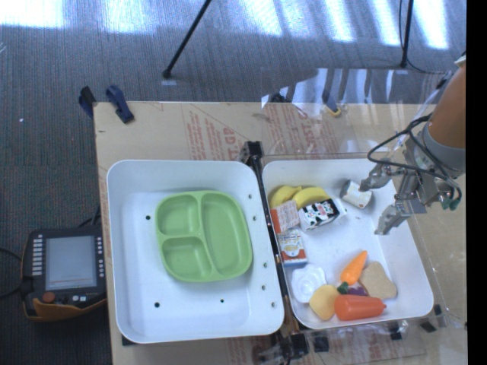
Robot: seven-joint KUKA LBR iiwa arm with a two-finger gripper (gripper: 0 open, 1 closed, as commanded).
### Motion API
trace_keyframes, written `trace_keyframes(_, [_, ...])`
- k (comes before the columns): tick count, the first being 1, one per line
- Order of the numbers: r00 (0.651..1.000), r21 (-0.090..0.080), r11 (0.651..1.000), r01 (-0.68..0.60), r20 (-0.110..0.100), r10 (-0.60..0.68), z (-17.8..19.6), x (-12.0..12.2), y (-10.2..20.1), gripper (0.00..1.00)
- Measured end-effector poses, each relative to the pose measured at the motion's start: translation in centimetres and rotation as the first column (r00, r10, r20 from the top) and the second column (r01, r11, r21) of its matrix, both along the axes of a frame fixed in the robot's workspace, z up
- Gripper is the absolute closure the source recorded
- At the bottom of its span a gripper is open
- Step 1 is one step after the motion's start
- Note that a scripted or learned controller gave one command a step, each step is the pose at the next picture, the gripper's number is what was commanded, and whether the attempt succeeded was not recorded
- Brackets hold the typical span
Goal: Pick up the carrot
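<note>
The carrot (pixel 354 267) is a small orange toy lying at a slant in the right bin (pixel 417 268), just left of a tan cookie-like piece (pixel 378 280). My gripper (pixel 383 201) hangs over the upper right part of that bin, above and to the right of the carrot and well apart from it. Its two fingers (pixel 390 220) stand open with nothing between them.
The right bin also holds bananas (pixel 298 196), a milk carton (pixel 318 214), a small white can (pixel 355 194), snack boxes (pixel 290 245), a white piece (pixel 308 284), a yellow piece (pixel 323 303) and a larger orange-red vegetable (pixel 359 307). A green divided plate (pixel 204 234) lies in the left bin (pixel 137 280).
</note>
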State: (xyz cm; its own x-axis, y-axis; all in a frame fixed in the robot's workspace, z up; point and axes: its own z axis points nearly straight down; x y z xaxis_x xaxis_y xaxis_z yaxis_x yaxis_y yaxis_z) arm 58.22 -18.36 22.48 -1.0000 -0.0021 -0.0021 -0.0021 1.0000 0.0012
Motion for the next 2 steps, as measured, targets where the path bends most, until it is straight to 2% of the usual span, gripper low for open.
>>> trace_keyframes(1, [0.996,-0.003,0.996,0.09,0.013,-0.09,-12.1,-2.5,-2.0,0.0])
trace_keyframes(2, [0.995,-0.002,0.995,0.097,0.008,-0.097,-13.5,-8.4,0.5,0.0])
